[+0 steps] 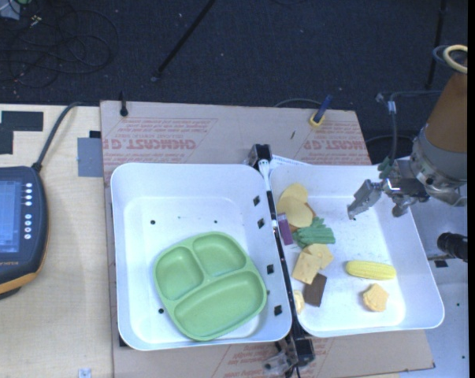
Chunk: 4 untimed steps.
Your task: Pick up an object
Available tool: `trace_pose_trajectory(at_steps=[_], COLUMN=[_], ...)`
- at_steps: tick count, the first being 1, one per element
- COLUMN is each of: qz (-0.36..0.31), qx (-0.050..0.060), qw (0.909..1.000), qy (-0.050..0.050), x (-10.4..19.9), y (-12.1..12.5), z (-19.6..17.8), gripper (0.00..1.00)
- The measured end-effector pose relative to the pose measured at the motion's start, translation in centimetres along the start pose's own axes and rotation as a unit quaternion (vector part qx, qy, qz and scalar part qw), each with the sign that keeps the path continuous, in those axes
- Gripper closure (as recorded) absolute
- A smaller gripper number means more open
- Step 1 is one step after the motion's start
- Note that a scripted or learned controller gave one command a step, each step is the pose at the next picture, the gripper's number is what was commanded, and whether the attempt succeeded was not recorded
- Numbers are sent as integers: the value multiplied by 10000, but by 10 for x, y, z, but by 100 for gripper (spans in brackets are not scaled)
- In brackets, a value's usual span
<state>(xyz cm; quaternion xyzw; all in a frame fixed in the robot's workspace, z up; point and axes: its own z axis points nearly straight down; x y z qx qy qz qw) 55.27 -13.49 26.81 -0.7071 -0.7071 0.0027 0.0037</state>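
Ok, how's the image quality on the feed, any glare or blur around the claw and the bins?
Camera view: lighting even, with soft shadows; white bins bright without washing out the corn cob; claw slightly soft-edged; the floor beyond the bench is dark, and fine detail is grainy throughout.

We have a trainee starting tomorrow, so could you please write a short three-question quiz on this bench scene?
1. True or false: the green divided tray lies in the left bin.
2. Multiple choice: the corn cob lies (A) in the left bin, (B) in the right bin, (C) on the cardboard outside both bins.
3. Fill in: the gripper hangs above the ____ bin.

Key
1. True.
2. B: it lies near that bin's front right, beside an orange piece.
3. Right: it is over the bin's back part, away from the pile of food pieces by the divider.
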Motion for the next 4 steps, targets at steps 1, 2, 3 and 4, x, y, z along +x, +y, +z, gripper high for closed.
trace_pose_trajectory(at_steps=[1,2,3,4], qz=[-15,16,25,-39], qx=[69,-46,-9,-62], qw=[10000,10000,10000,10000], qy=[23,-1,21,0], x=[49,51,51,112], y=[-22,-73,-72,-12], z=[147,183,175,79], gripper=[0,0,100,100])
